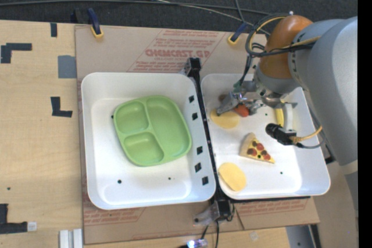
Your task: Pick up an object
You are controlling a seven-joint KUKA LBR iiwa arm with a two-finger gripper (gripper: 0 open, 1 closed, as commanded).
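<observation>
While the arm reaches in from the right, the gripper (pixel 232 104) sits low over the right bin (pixel 290 186), near its upper-left corner beside the divider.

Camera view, contents: left bin (pixel 99 183) holds a green compartment plate (pixel 152 129), lying flat. Right bin holds a pale yellow piece (pixel 226 120) just under the gripper, a pizza slice toy (pixel 256 149) toward the middle, a second yellow piece (pixel 233 176) near the front edge, and a yellow banana-like item (pixel 279 115) partly hidden by the wrist. A small red item (pixel 243 111) shows right at the gripper; touching or merely beside, cannot tell.

Grasp state: cannot tell whether anything is held; the tool's dark metal parts overlap the objects and hide the contact area.

Risks (judgement): the likely target is the pale yellow piece or the red item. They crowd together, so a close could catch an edge only and squeeze the piece out sideways. The divider wall is near; a nudge could pin the piece against it.

Pose: orange band (pixel 288 32) above the wrist at upper right, grey link (pixel 337 84) sloping down, wrist tipped toward the left.
</observation>
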